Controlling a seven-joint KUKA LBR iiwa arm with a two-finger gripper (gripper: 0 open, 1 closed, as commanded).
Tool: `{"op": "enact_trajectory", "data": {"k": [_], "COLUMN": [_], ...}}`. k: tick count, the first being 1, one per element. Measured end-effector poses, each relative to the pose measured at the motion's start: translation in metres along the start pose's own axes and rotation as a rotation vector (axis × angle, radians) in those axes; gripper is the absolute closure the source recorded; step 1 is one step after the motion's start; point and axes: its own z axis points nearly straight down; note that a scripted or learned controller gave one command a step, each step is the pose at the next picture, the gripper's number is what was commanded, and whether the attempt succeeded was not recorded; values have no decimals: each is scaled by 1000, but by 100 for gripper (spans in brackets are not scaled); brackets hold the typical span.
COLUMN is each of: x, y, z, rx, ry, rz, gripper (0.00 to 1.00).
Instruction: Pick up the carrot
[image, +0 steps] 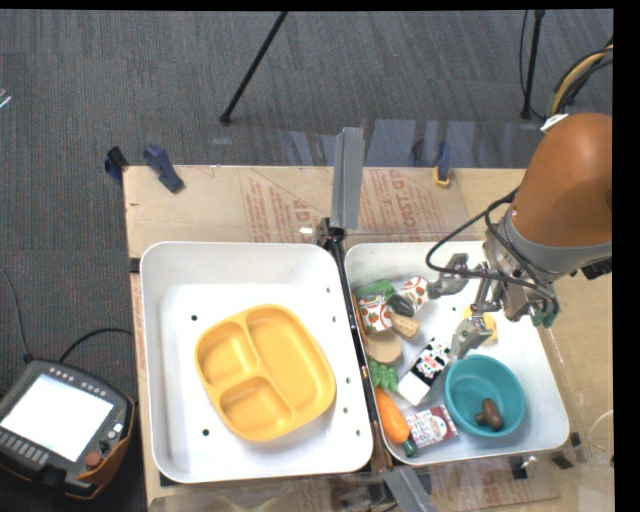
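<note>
The counter (250, 200) is covered with brown cardboard and carries two shallow white bins side by side. The left bin (170, 270) holds a yellow plate (264, 372) with three compartments, lying flat near the middle.

The right bin (556, 400) holds several small things. The carrot (392, 416) lies near the bin's lower left corner, close to the wall between the two bins, with its green top pointing up in the view and its orange tip pointing down. Just to the right of its tip lies a small red and white packet (431, 427). Above the carrot there is a white carton with black spots (424, 370), a round tan piece (383, 349), and higher still a red and white box with a strawberry picture (375, 311). A teal bowl (484, 396) stands in the lower right part of this bin, and a small brown thing (490, 411) lies inside it.

The arm (565, 195) comes in from the right, with its orange part over the upper right corner of the right bin. The pincer (474, 333) hangs over the middle of the right bin, just above the rim of the teal bowl and to the right of the spotted carton. Its fingers seem slightly apart and nothing is between them. The carrot is well apart from the pincer, lower and to the left of it.

On the floor at the lower left lies a hand-held control panel (60, 425) with a bright screen.
</note>
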Motion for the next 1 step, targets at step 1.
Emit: {"op": "enact_trajectory", "data": {"k": [1], "x": [-1], "y": [1], "z": [-10], "rx": [0], "ry": [-1], "rz": [-2], "gripper": [100]}}
